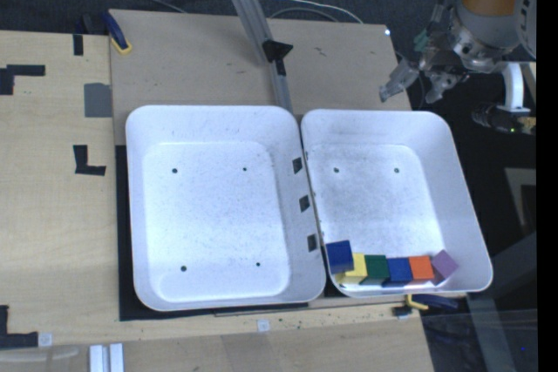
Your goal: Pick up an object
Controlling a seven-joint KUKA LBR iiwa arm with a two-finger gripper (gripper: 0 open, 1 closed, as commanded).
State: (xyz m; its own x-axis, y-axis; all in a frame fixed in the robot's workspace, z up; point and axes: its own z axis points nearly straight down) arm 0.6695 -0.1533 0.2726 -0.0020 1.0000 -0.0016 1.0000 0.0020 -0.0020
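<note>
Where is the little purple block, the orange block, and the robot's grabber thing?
Small purple block (pixel 445 262), camera view, on its top face.
Small orange block (pixel 420 267), camera view, on its top face.
Grey two-finger gripper (pixel 397 86), camera view, between its fingertips, above the right bin's far rim.

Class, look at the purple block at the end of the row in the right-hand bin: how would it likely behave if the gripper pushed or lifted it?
The purple block looks stiff, with flat faces, so it should slide, not roll. It sits tilted against the right bin wall beside the orange block, so it may tip or jam.
</note>
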